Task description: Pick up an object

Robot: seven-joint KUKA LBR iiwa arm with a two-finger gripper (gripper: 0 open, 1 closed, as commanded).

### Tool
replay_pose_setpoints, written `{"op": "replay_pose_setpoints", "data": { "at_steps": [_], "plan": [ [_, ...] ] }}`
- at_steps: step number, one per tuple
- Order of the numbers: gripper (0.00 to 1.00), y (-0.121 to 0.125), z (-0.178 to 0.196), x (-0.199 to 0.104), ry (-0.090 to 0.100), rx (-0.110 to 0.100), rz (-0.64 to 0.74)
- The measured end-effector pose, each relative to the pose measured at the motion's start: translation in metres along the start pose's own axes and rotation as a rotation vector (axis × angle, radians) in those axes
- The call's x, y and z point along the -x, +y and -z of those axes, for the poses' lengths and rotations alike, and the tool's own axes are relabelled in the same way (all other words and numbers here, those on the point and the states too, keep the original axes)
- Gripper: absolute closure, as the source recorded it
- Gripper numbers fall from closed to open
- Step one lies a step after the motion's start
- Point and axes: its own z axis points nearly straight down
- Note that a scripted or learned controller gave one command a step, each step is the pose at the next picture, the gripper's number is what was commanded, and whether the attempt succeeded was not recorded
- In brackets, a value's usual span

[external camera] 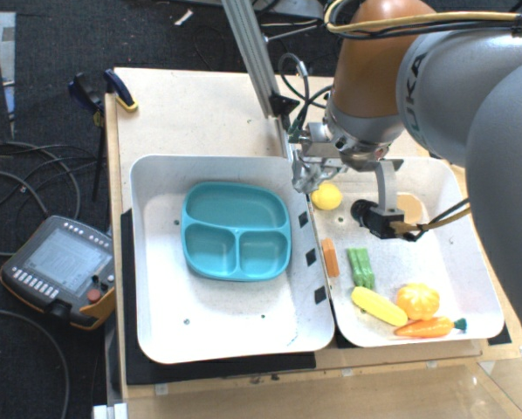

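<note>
My gripper (308, 175) hangs over the inner edge of the right bin (470, 260), just left of and above a small yellow lemon (327, 197). Nothing shows held in it. Lower in the same bin lie an orange stick (330, 257), a green piece (360, 267), a yellow banana (379, 305), an orange (417, 300) and a carrot (427, 327). A tan disc (410, 206) sits behind a black part of the arm (376, 218).
The left bin (152, 260) holds a teal divided plate (236, 231). A slanted metal pole (250, 42) rises behind the gripper. The big grey arm (470, 85) covers the upper right. A pendant (60, 271) lies on the floor to the left.
</note>
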Motion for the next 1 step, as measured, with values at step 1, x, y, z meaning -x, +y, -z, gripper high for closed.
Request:
{"op": "replay_pose_setpoints", "data": {
  "at_steps": [1],
  "plan": [
    [1.0, -0.0035, -0.0066, -0.0435, -0.002, -0.004, -0.002]
  ]
}}
